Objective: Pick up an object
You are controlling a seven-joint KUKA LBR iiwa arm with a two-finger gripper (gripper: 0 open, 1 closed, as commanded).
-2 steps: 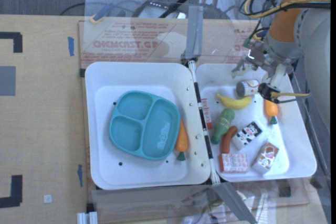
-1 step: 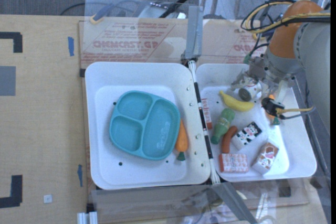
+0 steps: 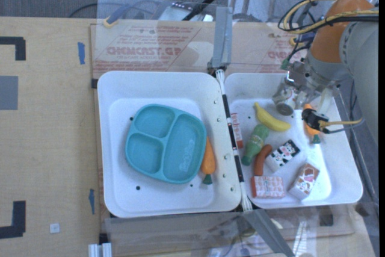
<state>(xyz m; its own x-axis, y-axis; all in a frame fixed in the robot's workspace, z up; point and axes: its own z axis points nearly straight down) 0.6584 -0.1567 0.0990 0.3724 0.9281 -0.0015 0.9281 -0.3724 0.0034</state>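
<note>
Arm comes in at upper right of frame; end effector sits low over the upper part of the right bin, just above the banana. Can't tell its state – too small & blurred, nothing seen gripped. An orange item right of it is partly hidden by a cable, hard to ID. Lower in that bin: green bottle, red sausage, b&w carton, red packet, small box. Left bin carries a teal divided plate; a carrot is tucked at its right edge, partly covered.
</note>
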